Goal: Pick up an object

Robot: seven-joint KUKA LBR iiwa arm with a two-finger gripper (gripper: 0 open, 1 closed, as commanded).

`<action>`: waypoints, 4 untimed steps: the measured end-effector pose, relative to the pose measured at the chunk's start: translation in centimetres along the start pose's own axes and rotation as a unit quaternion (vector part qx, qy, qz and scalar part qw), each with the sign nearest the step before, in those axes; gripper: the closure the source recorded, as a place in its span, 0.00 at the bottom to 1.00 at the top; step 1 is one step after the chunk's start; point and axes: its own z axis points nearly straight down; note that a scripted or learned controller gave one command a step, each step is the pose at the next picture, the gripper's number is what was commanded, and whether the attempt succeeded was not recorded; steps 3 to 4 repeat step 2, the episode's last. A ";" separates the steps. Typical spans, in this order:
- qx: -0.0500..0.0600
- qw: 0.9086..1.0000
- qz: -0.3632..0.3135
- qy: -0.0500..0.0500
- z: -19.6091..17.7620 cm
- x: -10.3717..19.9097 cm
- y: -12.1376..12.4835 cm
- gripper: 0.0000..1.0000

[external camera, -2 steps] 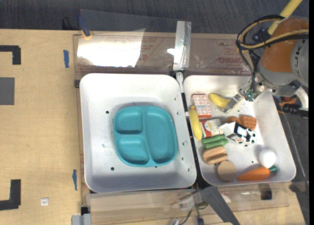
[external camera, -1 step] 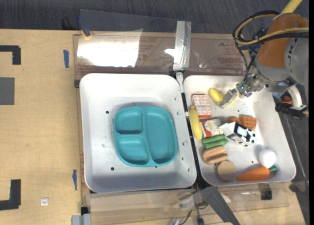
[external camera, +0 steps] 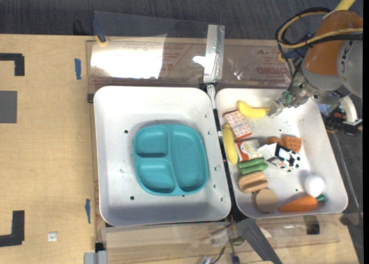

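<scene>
The right bin (external camera: 331, 162) holds several toy foods. A yellow banana (external camera: 252, 109) lies at its far left, above a red and white box (external camera: 237, 122). My gripper (external camera: 278, 107) hangs low over the bin's far side, just right of the banana's tip and close to it. Whether it touches the banana is unclear. Further down lie a long yellow piece (external camera: 230, 144), a small carton (external camera: 249, 150), an orange waffle (external camera: 291, 142), a black and white piece (external camera: 285, 158), a green pod (external camera: 252, 166), a hot dog (external camera: 252, 181), a tan cookie (external camera: 266, 200), a carrot (external camera: 300, 203) and a white egg (external camera: 314, 186).
The left bin (external camera: 109, 142) holds a teal divided plate (external camera: 171, 159). A metal divider (external camera: 214, 55) stands behind the seam between the bins. The arm's orange band (external camera: 337, 26) and yellow cables (external camera: 300, 26) hang over the right bin's far right corner.
</scene>
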 end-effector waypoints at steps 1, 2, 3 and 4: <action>0.003 1.000 0.000 0.004 0.2 0.2 -0.1 0.00; 0.000 0.999 0.037 0.004 -1.9 4.9 2.3 0.00; 0.000 0.999 0.037 0.004 -1.9 4.9 2.3 0.00; 0.000 0.999 0.037 0.004 -1.9 4.9 2.3 0.00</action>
